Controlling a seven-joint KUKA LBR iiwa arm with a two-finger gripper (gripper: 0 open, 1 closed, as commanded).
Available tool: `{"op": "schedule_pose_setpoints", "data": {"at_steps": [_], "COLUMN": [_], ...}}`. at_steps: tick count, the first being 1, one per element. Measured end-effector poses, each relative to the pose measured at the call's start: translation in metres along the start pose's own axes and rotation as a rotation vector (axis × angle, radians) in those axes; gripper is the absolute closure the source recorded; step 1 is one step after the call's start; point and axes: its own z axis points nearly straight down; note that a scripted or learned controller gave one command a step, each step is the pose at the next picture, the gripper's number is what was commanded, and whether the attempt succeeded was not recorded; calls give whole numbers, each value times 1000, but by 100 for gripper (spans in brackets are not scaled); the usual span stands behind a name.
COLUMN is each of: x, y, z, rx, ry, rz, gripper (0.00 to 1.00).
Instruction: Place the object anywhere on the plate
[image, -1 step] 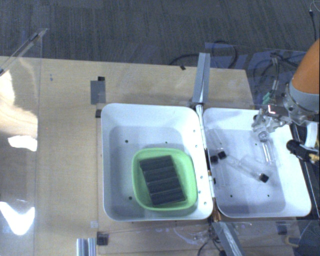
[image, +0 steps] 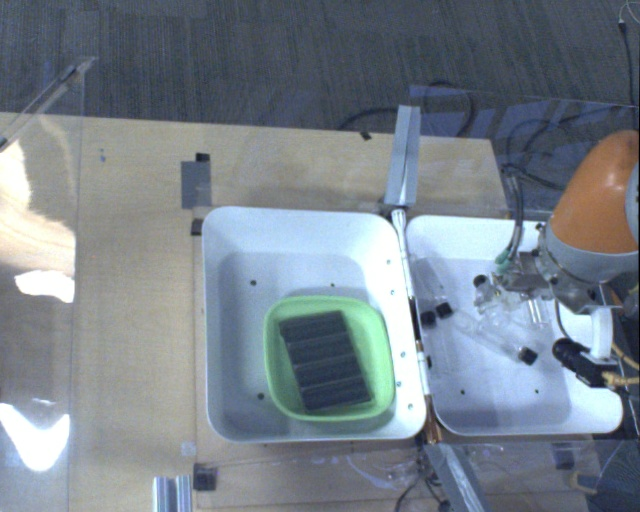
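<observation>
A dark ribbed rectangular block (image: 322, 361) lies flat in the middle of a light-green square plastic plate (image: 277, 350), which sits in the near half of the left shallow white bin (image: 225, 300). Beside it, the right white bin (image: 455, 400) holds a few small black pieces (image: 436, 314) near its left wall. Above that bin's right part hangs the grey and orange arm's gripper (image: 510, 305); how far apart its clear fingers stand I cannot tell. Both bins rest on the pale wooden table (image: 120, 330).
</observation>
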Motion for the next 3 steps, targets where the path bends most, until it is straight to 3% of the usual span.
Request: {"op": "schedule_pose_setpoints", "data": {"at_steps": [1, 2, 3], "x": [30, 96, 103], "y": [-50, -49, -49], "z": [12, -14, -13], "rx": [0, -10, -5], "ry": [0, -11, -1], "rz": [-114, -347, -360], "gripper": [100, 100, 0]}}
